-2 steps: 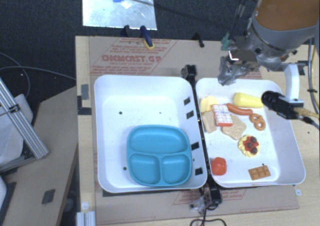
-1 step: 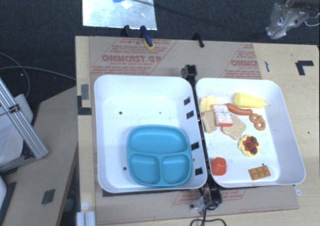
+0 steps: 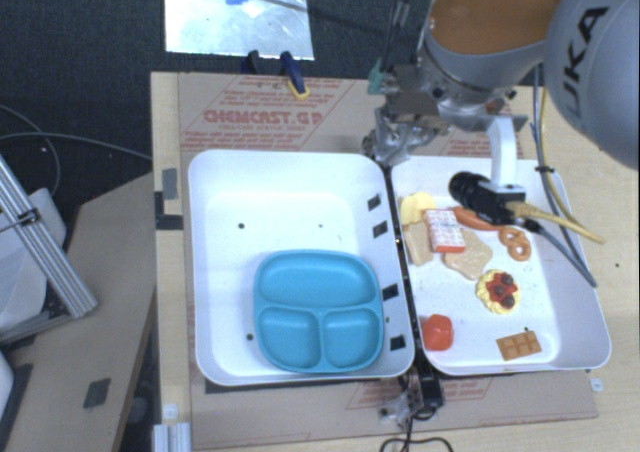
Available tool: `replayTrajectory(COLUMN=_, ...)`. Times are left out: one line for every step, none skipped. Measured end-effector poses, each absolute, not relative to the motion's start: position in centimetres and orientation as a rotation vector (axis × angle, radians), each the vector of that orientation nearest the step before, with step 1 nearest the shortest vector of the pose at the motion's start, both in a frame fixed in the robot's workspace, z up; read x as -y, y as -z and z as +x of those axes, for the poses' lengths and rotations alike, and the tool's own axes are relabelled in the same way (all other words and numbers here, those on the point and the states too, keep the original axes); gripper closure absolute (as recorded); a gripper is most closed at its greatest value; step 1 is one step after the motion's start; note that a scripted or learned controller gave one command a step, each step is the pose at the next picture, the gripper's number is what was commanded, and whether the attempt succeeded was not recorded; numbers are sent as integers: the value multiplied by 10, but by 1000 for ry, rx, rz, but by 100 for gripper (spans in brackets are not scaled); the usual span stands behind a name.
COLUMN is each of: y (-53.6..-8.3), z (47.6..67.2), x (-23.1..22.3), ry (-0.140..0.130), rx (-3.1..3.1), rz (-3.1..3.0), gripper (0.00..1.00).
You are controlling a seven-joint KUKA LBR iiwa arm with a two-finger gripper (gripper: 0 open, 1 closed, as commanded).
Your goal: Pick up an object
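End effector (image 3: 398,136) hovers at the bins' back edge, over the divider; can't tell its state. Toy food (image 3: 461,245) sits crowded in the right bin (image 3: 570,340), so a descent here may strike the rim or miss.

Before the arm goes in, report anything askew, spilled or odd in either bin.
Nothing looks spilled or damaged. The blue divided tray lies flat in the left bin, turned slightly against its walls. The toy foods, such as the pretzel and waffle, lie scattered loosely in the right bin.
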State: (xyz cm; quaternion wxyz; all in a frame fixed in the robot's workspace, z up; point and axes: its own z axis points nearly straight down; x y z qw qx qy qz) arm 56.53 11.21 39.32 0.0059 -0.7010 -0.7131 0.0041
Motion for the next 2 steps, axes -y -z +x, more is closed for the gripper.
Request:
replayTrajectory(y=-544, z=559, x=-44, ry=23, rx=2227, rz=-2235, gripper=100)
replayTrajectory(y=-536, z=483, x=-114, ry=6, rx=2235, rz=-2206, gripper=100)
